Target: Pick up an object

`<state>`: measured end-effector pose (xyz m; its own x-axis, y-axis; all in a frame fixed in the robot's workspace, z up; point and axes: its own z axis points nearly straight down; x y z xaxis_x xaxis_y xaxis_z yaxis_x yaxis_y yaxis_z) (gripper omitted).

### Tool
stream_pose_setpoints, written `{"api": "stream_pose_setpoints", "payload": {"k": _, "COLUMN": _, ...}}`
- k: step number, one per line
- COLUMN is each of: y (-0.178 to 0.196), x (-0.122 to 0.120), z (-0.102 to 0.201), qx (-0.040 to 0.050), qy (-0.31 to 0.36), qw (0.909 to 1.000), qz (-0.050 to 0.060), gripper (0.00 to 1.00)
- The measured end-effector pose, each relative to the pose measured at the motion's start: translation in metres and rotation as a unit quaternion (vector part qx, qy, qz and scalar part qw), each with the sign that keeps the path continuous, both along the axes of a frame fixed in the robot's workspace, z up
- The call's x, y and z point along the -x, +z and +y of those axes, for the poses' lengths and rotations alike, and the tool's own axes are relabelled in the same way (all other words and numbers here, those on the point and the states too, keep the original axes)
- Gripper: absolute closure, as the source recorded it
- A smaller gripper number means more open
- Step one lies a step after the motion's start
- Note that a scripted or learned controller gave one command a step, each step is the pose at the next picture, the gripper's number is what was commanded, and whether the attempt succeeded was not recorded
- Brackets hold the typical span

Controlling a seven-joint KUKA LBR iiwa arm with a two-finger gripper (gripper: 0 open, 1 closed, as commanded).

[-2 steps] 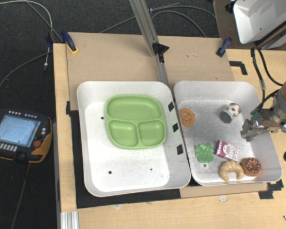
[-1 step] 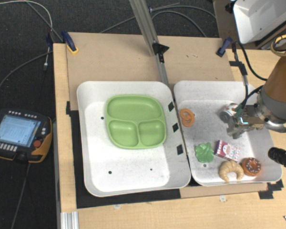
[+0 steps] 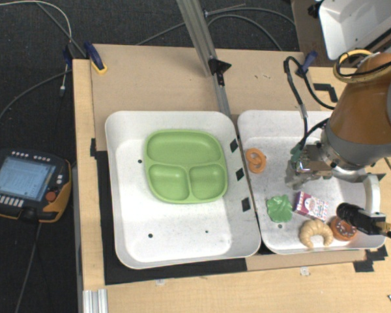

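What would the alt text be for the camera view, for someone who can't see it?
A grey robot arm reaches from the right, its gripper low over the right white bin, which holds an orange ring, green leafy toy, pink carton, croissant and small brown item. The left white bin holds a green divided plate.

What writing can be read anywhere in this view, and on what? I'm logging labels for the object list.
No text is legible.
Pink and white packet in the right bin: has print, too small and blurred to read.
Teach pendant left of the bench: lit screen, contents unreadable.
Green divided plate in the left bin: no markings visible.
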<state>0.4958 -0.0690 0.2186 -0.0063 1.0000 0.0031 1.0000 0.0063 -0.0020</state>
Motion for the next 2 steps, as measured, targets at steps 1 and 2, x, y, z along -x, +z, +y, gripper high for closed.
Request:
{"api": "stream_pose_setpoints", "payload": {"k": 1, "y": -0.009, "x": -0.001, "z": 0.056, "qx": -0.0002, "qy": 0.000, "qw": 1.0000, "qz": 0.000, "gripper": 1.00}}
{"api": "stream_pose_setpoints", "payload": {"k": 2, "y": -0.006, "x": -0.010, "z": 0.109, "qx": 0.0002, "qy": 0.001, "qw": 1.0000, "qz": -0.001, "gripper": 1.00}}
